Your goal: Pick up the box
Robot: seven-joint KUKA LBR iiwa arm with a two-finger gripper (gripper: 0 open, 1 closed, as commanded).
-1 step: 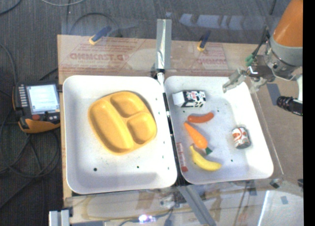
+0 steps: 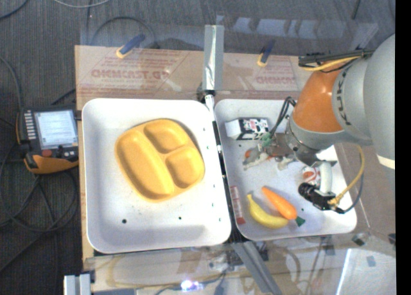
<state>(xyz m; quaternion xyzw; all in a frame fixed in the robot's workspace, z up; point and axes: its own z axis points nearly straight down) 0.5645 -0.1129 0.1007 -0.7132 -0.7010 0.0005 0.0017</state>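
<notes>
Arm (image 2: 334, 104) reaching in from right, bent low over right bin (image 2: 347, 223). Gripper (image 2: 264, 149) just beside box (image 2: 247, 126); jaw state indeterminable.

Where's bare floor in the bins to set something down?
Left bin: bare strip along the near wall, below the yellow tray. Right bin is crowded: box, carrot, banana and gripper.
</notes>
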